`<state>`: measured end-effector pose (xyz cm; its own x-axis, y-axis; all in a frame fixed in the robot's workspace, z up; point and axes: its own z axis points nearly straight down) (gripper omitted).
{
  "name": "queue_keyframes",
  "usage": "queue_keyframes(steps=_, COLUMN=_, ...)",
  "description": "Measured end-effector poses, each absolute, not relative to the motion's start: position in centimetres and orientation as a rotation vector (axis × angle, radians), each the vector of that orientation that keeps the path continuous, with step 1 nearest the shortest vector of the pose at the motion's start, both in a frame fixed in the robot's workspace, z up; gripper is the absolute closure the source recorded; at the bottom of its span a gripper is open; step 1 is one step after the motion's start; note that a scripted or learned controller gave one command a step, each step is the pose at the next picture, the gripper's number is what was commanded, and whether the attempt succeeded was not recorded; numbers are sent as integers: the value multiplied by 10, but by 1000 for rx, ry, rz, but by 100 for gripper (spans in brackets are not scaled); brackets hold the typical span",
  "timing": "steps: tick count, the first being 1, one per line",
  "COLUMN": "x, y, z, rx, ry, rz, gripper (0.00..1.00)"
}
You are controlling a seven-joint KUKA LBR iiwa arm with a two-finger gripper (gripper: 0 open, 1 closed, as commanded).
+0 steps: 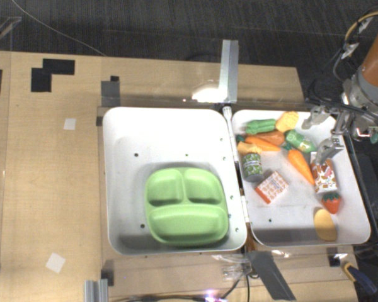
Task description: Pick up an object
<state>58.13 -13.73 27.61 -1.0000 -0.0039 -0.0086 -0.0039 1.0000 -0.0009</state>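
Jaws (331,145) hang low over the right bin (359,187), near its far right corner, with 1 metal finger visible above the small carton with red and white print (325,178); whether they are spread or pressed together cannot be told from this slant, and nothing can be seen caught between them. The task names no 1 thing, so the likely candidates are the carton directly below and the orange carrot (300,164) just beside it on its left. The main risk is crowding — the carton touches or nearly touches the carrot, and a red strawberry-like piece (331,202) sits right at its near end, so a descent slightly off line could land a finger on top of a neighbour and push it aside rather than straddle 1 item. The carrot's rounded, tapering body would probably slip out of a loose pinch. The bin's right wall is close, which may leave little room for the outer finger. Farther along the far wall lie a green pickle-like piece (260,126), a yellow corn cob (286,119), a second carrot (262,143) and a green item (300,141), all packed together. A small dark can (252,164) and a pink checked box (271,187) sit more in the open toward the middle, and a yellow egg-shaped piece (326,223) lies well apart near the front — easier targets, by the look of it. The left bin (123,168) holds a green divided tray (186,204). Both bins rest on the wooden surface (44,187).
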Motion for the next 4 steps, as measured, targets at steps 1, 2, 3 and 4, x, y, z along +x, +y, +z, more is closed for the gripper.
queue_keyframes(steps=1, x=566, y=-154, z=150, rx=310, ry=3125, rz=1, gripper=0)
queue_keyframes(steps=2, x=548, y=-172, z=90, rx=380, ry=3102, rz=-1, gripper=0)
queue_keyframes(steps=3, x=606, y=-148, z=88, rx=405, ry=3101, rz=2, gripper=0)
queue_keyframes(steps=4, x=611, y=-148, z=104, rx=395, ry=3085, rz=-1, gripper=100)
